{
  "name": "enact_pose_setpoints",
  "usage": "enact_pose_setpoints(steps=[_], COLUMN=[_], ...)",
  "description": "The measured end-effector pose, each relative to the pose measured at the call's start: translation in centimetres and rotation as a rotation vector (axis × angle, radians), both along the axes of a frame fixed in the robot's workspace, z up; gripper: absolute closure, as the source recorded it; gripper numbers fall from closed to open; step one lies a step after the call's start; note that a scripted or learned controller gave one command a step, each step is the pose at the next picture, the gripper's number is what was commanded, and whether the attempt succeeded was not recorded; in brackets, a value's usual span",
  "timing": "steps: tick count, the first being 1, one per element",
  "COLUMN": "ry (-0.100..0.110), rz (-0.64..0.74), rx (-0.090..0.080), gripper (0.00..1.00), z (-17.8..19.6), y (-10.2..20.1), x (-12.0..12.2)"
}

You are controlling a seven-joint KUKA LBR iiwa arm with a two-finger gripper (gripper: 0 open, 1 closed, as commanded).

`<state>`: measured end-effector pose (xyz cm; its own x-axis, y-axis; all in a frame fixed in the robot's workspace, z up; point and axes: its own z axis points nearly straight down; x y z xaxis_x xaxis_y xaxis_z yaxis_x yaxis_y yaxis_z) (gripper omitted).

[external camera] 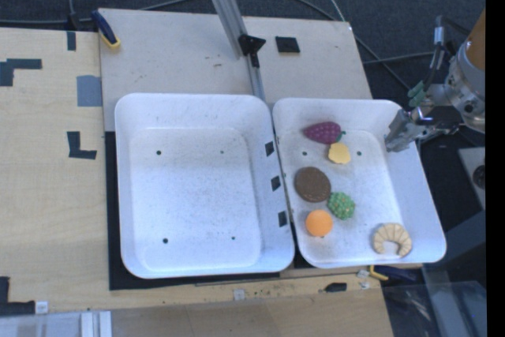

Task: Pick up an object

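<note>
Two white bins are seen side by side; the right bin holds all six objects, the left bin is beside it at centre frame. The gripper is placed at the right bin's upper right rim, at the right of the frame, with nothing seen between its fingers; whether it is open or closed cannot be told from this view (too small and dark). The objects are spread through the right bin: a purple berry-like piece at the top, a small yellow piece just beside it, a brown disc in the middle, a green knobbly piece near it, an orange ball lower down, and a croissant at the lower right, well apart from the rest. The step in hand is judged to be the approach, before any grasp. For the next move, one object must be chosen, the gripper brought over it, lowered and closed; the yellow piece is nearest, the croissant least crowded.
</note>
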<state>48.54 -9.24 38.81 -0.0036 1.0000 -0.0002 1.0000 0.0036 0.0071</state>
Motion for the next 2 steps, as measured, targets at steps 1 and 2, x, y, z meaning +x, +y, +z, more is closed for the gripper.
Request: enact_pose_setpoints(steps=[1,2], ry=[0.007,0.009], rz=[0.0,0.002], rx=[0.0,0.001], gripper=[1.0,1.0], z=[0.7,-1.0], y=[0.0,8.8], x=[0.0,1.6])
